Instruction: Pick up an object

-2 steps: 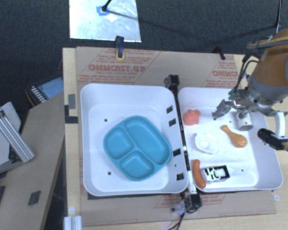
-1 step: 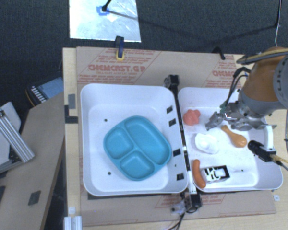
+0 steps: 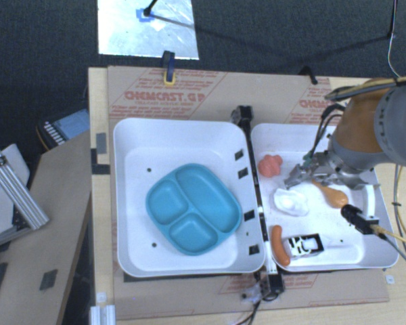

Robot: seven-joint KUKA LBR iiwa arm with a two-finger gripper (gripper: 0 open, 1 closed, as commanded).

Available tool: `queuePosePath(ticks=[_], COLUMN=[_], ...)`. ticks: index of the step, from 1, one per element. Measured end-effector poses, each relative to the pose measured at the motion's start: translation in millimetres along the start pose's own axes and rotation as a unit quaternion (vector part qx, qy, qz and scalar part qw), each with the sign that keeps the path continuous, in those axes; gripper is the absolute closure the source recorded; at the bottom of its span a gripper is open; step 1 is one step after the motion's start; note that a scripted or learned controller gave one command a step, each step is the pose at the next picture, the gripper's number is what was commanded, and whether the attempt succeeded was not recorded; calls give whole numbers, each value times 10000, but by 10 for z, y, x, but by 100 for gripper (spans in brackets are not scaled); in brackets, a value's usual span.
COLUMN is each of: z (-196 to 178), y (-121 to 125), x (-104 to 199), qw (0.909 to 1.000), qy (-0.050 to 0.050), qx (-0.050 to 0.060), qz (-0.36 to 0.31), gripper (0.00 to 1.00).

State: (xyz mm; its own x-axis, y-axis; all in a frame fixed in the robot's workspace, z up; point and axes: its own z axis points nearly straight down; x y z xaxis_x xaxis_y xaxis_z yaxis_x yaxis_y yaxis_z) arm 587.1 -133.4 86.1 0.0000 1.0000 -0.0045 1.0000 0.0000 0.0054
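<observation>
Gripper (image 3: 299,175) hovering in right bin (image 3: 386,252) between pink toy (image 3: 270,165) and white lump (image 3: 290,202); blue divided plate (image 3: 193,208) sitting in left bin (image 3: 132,147)

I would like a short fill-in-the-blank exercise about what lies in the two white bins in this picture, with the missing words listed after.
1. The blue divided tray lies in the ____ bin.
2. The blue divided tray has ____ compartments.
3. The orange sausage-shaped object lies near the ____ edge of the right bin.
4. The pink object lies in the same bin as the ____ lump.

Missing words: left; three; front; white
</observation>
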Motion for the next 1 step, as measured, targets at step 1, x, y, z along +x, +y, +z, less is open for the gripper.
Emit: queuePosePath(ticks=[1], z=[-131], y=[19], x=[-2], qw=[10000], qy=[0], qx=[-27], qz=[1], gripper=[100])
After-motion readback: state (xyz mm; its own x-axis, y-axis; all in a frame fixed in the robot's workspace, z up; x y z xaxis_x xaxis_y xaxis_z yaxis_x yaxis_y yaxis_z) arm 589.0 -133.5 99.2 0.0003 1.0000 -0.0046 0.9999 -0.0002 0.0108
